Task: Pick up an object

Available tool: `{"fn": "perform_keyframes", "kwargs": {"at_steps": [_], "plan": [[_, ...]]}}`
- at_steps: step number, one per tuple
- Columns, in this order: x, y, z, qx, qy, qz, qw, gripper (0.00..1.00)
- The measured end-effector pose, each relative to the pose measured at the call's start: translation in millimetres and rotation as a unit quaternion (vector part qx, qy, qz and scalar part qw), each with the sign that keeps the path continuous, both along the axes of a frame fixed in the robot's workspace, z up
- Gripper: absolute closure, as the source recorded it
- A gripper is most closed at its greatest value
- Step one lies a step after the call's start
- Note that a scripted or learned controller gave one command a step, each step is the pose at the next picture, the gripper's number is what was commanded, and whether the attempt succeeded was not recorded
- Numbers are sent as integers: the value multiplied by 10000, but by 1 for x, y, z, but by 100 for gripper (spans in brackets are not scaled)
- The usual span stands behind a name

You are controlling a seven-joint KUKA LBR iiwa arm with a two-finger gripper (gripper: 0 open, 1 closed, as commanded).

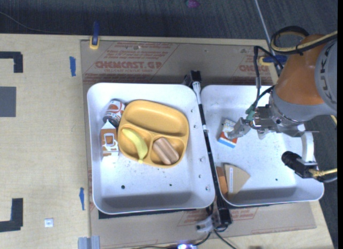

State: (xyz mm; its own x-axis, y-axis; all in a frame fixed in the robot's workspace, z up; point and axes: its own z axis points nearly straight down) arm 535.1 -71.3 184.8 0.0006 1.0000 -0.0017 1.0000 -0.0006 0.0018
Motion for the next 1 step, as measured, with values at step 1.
{"fn": "perform_keyframes", "kwargs": {"at_steps": [1], "plan": [[-12,-41,-90,6,2,8,10000,0]]}}
